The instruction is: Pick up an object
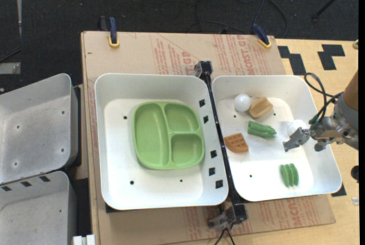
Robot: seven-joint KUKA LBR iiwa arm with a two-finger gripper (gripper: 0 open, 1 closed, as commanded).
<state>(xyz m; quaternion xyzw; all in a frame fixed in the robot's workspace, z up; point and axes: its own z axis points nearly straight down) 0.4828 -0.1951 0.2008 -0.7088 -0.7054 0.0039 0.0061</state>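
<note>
The right bin point(319, 178) holds a white ball point(243, 102), a tan bread-like piece point(260, 107), a dark green vegetable point(262, 130), a brown waffle-like wedge point(236, 143) and a ridged light green piece point(289, 175). My gripper point(307, 140) hangs over the right part of this bin, above and to the right of the ridged green piece. Its two dark fingers point(293, 140) stand apart with nothing between them. A small white object point(294, 126) lies just left of and behind the gripper.
The left bin point(108, 141) holds a green divided plate point(169, 135). A black divider point(215, 135) runs between the bins. White trays point(34, 124) lie off the bench at the left. Cables trail from the arm at the right.
</note>
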